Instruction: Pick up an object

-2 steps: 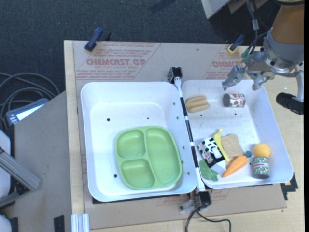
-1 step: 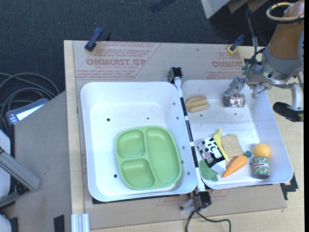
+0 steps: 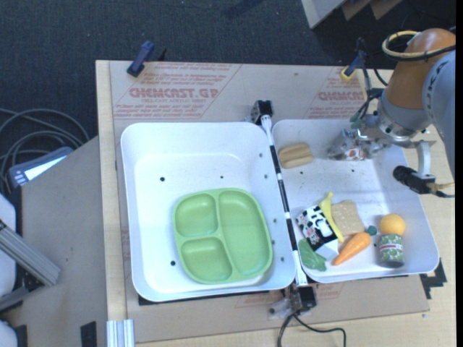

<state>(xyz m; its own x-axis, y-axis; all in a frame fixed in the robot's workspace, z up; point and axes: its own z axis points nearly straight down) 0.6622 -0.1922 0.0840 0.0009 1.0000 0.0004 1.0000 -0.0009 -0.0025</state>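
**Arm low over the right bin's far end**

The gripper point(image 3: 352, 149) sits low over the far end of the right bin point(image 3: 405, 270), blurred against the white floor; whether it is released or clenched cannot be told, and nothing can be made out within it. The grey arm with its orange band point(image 3: 419, 63) reaches in from the right above it.

Just to the left of the gripper, in the same bin, a tan bread roll point(image 3: 295, 155) lies near the divider. The rest of this bin's load is crowded at the near end: a slice of toast point(image 3: 347, 217) beside a yellow banana point(image 3: 329, 215), a black-and-white cow-patterned carton point(image 3: 316, 228), an orange carrot point(image 3: 351, 248), a green leaf-like piece point(image 3: 311, 257), a small can with a green and red label point(image 3: 390, 251) and an orange fruit point(image 3: 392, 225) touching the can's far side.

The left bin point(image 3: 145, 150) holds a green three-compartment plate point(image 3: 221, 234), lying flat towards the near side.
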